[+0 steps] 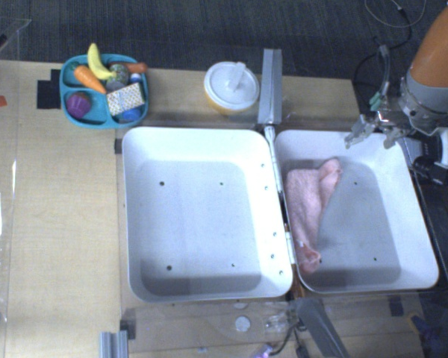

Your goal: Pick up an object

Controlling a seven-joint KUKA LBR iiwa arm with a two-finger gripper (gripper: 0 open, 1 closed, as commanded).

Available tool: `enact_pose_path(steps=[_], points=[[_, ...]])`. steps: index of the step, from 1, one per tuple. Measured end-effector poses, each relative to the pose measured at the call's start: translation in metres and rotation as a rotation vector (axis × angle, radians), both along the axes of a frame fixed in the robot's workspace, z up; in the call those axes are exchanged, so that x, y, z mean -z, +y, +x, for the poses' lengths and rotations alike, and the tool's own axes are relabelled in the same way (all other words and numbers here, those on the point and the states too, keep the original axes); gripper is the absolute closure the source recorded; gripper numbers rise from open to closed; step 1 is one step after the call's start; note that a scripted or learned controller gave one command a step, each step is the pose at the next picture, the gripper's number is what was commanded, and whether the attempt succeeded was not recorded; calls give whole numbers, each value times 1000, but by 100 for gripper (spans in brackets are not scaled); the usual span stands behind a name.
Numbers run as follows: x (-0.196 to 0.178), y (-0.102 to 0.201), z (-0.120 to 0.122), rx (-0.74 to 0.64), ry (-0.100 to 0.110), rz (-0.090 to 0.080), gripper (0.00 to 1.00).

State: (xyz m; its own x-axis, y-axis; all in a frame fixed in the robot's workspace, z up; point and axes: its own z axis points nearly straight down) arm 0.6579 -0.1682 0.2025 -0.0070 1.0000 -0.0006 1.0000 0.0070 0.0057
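A crumpled pink cloth (311, 200) lies along the left side of the right bin (403, 222), running from its upper middle down to the lower left. My gripper (373, 131) hangs over the bin's upper right corner, up and to the right of the cloth and apart from it. Its two fingers are spread, with nothing between them. The grey arm with its orange band (437, 47) comes in from the right above it.
The left bin (134, 222) sits beside the right one, with a metal divider bar (269, 88) at the back between them. Behind the bins stand a yellow cup with a white lid (231, 86) and a blue tray of toy food (104, 89).
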Motion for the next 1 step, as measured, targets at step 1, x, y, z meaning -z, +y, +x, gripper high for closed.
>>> enact_pose_path(steps=[1], points=[[-13,2,2,-8,-8,-2,100]])
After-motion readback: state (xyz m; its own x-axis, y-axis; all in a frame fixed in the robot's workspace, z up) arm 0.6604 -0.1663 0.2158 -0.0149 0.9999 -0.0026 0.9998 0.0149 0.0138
